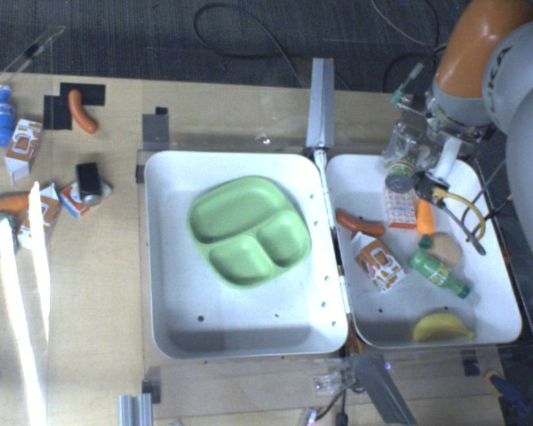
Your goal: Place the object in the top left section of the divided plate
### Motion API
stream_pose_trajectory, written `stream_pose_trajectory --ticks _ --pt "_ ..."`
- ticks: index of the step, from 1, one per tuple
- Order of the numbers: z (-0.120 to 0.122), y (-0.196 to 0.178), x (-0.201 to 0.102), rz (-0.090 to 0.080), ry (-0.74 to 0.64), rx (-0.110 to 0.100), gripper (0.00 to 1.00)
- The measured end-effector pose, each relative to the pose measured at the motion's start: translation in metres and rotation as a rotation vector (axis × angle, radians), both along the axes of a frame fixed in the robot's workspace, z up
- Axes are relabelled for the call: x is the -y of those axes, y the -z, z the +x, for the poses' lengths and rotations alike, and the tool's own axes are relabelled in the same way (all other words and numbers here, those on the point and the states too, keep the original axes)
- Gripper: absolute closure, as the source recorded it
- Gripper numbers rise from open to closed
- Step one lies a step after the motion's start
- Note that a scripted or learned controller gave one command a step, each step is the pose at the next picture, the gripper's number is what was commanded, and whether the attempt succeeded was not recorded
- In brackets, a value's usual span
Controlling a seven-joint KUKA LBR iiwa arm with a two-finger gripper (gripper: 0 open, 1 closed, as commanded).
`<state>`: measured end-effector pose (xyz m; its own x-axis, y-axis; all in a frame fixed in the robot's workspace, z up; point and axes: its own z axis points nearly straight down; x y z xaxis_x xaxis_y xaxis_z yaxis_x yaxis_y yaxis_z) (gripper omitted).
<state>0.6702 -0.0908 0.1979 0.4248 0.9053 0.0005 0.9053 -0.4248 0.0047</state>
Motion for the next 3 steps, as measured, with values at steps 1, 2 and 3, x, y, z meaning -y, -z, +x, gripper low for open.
stream_pose_trajectory --ticks 1,2,3 --pt "0.000 0.012 -0.056 0.001 -0.198 0.001 1.00" --pt "-0.030 0.013 -0.121 0.001 -0.327 -0.002 1.00" --pt "-0.066 0.014 -0.154 0.001 -0.496 -0.002 1.00"
